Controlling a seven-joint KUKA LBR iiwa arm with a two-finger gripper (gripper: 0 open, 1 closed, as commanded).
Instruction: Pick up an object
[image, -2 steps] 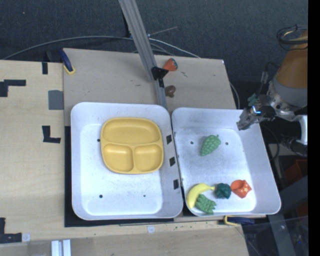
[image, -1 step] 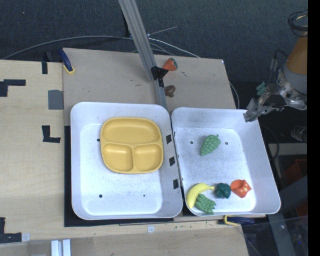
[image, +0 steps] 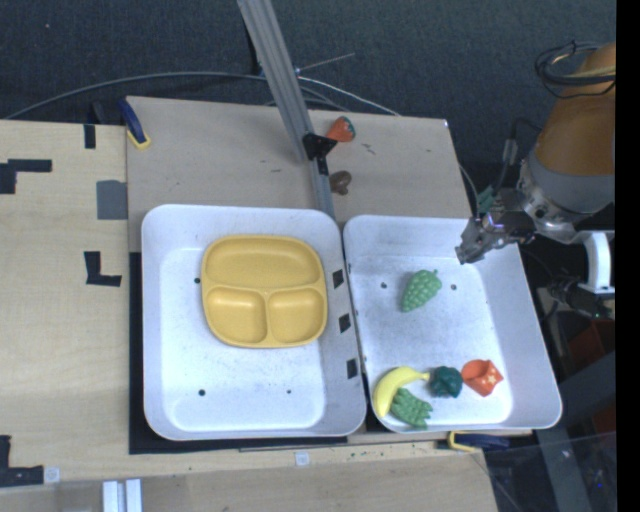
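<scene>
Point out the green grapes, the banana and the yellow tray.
green grapes (image: 421, 289): camera view, middle of the bunch.
banana (image: 391, 385): camera view, middle of its curve.
yellow tray (image: 264, 265): camera view, floor of its large compartment.

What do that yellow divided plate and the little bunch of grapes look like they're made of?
The yellow plate looks like moulded plastic: one even colour, smooth rounded dividers, a soft sheen. The green grapes look like a toy, probably plastic or rubber: a uniform matte green with a bumpy moulded surface. The view is too coarse to tell hard from soft.
</scene>
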